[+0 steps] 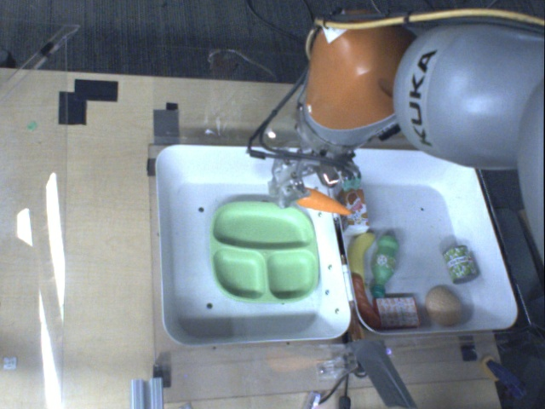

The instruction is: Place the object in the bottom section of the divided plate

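Green three-section plate (264, 250) in left bin (174, 228); one orange carrot (322, 201) at hand (294, 186).

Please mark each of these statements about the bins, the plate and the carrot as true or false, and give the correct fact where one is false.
1. The green divided plate lies in the left bin. True.
2. The carrot already lies inside a section of the plate. False: it is at the claw, above the plate's upper right corner, near the border between the bins.
3. All three sections of the plate hold food. False: none of them holds anything.
4. A small green can lies in the right bin. True.
5. The plate's single long section is on its far side, with two smaller sections nearer the camera. True.
6. The arm reaches in from the left. False: it enters from the right.
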`<state>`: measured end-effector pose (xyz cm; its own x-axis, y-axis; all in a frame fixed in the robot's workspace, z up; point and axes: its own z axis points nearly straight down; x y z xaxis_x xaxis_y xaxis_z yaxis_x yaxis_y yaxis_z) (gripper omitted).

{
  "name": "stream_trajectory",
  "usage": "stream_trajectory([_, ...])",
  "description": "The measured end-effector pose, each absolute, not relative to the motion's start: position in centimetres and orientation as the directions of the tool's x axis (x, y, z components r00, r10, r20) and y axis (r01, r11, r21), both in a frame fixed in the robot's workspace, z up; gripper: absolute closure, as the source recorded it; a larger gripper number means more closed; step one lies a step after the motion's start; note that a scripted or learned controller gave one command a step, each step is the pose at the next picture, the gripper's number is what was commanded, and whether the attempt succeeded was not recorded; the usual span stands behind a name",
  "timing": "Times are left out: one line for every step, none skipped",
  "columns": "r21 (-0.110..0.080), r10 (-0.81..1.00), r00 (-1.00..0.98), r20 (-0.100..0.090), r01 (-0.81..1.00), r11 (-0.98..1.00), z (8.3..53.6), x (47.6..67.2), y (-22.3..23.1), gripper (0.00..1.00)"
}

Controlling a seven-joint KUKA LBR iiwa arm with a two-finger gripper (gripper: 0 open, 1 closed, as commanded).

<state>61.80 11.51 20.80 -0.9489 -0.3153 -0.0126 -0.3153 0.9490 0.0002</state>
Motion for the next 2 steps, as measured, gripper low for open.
stream_trajectory([-0.002, -0.556, -0.831, -0.013, -0.556, 0.831, 19.5, 62.5, 12.0, 1.0])
stream_trajectory([-0.004, -0.726, -0.687, -0.013, -0.726, 0.687, 22.2, 59.4, 14.7, 1.0])
